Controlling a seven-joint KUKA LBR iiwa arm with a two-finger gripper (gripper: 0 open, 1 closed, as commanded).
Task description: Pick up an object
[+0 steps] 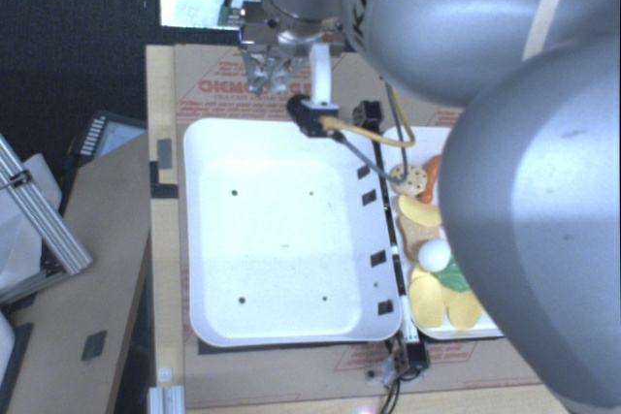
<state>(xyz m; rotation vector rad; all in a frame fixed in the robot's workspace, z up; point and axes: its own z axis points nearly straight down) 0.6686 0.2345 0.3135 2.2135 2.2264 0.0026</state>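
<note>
Objects for picking, a white ball [434, 255], yellow pieces [443, 301], a green bit [454, 278] and a speckled round thing [409, 176], lie crowded in the right bin [456, 333], partly hidden by the arm [505, 111]. Well apart from them, the hand [268, 73] hangs beyond the left bin's [281, 238] far rim over the worktop [209, 73]; whether it is open or closed I cannot tell.

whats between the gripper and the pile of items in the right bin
In the camera view, the far right corner of the left bin and the black divider strip with clips lie between the gripper and the food-like items in the right bin.
</note>
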